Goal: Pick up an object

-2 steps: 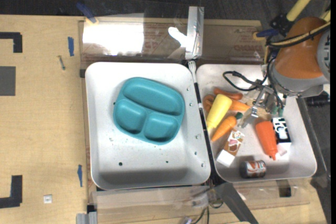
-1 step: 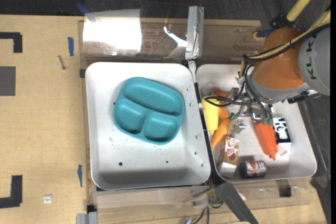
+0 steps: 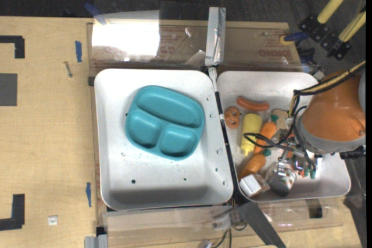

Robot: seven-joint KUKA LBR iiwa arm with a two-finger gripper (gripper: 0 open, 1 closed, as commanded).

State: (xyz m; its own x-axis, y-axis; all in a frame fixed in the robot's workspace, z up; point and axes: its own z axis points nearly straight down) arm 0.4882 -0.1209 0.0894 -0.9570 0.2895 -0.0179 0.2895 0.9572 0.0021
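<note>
The pincer (image 3: 282, 178) hangs low in the right bin (image 3: 334, 186) beside the carrots (image 3: 263, 145), yellow corn (image 3: 251, 126) and sausage (image 3: 253, 104); its grip state cannot be told. A teal divided plate (image 3: 164, 122) sits in the left bin (image 3: 116, 171).

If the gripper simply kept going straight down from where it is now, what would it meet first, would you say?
Probably the white block by the gripper, or the right bin's floor; the orange carrot lies just beside. Depth is hard to judge from above.
</note>
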